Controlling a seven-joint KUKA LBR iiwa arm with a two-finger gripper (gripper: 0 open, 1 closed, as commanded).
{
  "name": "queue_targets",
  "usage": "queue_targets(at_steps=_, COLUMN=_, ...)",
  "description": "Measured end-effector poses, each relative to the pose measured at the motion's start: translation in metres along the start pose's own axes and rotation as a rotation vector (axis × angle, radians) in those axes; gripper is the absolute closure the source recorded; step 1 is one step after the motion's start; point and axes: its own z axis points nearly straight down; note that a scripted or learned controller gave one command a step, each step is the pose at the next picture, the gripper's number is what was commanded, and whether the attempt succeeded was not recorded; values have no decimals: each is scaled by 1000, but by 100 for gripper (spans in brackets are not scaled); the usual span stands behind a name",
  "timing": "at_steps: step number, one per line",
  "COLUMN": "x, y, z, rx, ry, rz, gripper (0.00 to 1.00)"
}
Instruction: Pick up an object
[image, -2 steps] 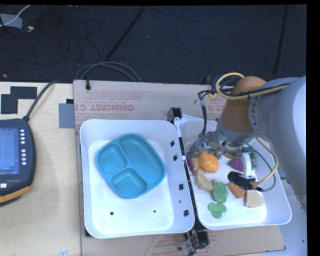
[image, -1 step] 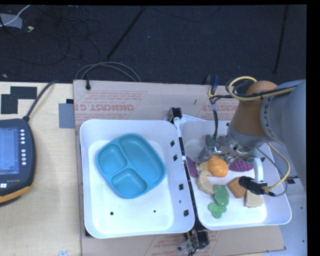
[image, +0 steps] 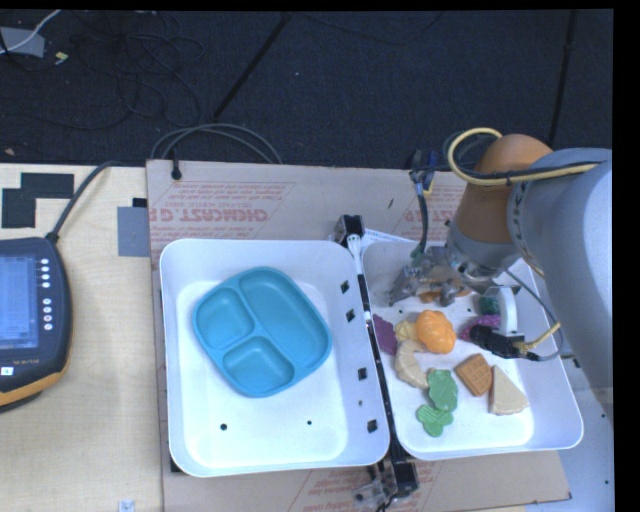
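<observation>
The arm (image: 540, 215) reaches into the right bin (image: 556, 432), and its jaws sit low over the far end of that bin, close to the divider between the two bins. The jaws show as a tangle of grey metal there. I cannot tell whether they are open or closed, and nothing can be seen gripped between them.

The things to pick lie in a loose heap on the near side of the jaws, all in the right bin. Closest is a round orange piece (image: 434, 331), just beyond the jaws toward the near rim. A pale beige lump (image: 407, 362) lies beside it, a little farther from the jaws and touching or almost touching it. A small purple piece (image: 384, 331) lies off to the side of the jaws next to the divider. Farther out are two green pieces, one (image: 441, 389) nearer the jaws and one (image: 434, 421) at the far end of the heap. Beside them are a brown ridged square (image: 474, 374) and a cream wedge (image: 508, 392), touching each other. A dark purple piece (image: 485, 334) lies on the arm's side of the jaws, partly under the cables.

Well away from the jaws, across the divider, the left bin (image: 200, 440) holds a blue divided plate (image: 262, 330). Both bins rest on a cardboard sheet (image: 250, 200) on the bench (image: 80, 440). A handheld control panel (image: 25, 310) lies at the bench's far side from the jaws.
</observation>
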Motion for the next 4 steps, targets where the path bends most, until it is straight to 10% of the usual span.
queue_targets(at_steps=1, x=-34, y=-33, z=0, rx=2, ry=-1, rz=3, gripper=0)
queue_targets(at_steps=3, x=-1, y=-163, z=0, rx=2, ry=1, rz=3, gripper=0)
queue_targets(at_steps=4, x=-4, y=-161, z=-10, rx=0, ry=0, rz=9, gripper=100)
